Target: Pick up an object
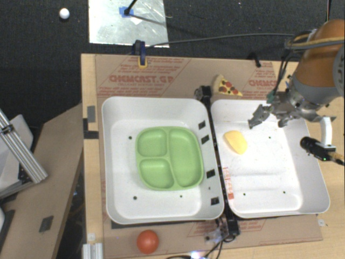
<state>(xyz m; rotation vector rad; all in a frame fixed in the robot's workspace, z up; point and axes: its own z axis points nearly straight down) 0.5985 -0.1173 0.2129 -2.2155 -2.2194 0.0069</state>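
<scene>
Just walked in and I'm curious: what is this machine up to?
A grey and orange robot arm reaches in from the right, its gripper over the right white bin. A yellow object lies in that bin, left of the gripper and untouched. The left bin holds a green divided tray.

Black backdrop [226, 9], foil sheet [128, 14], brown bench board [161, 72], white ball [64, 13].

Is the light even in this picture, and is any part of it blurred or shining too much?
In the camera view the light is soft and fairly even; the white bins look bright but keep their detail. The foil sheet at the top gives some glare. The green tray and yellow piece are sharp with faint shadows. The gripper looks slightly blurred.
</scene>
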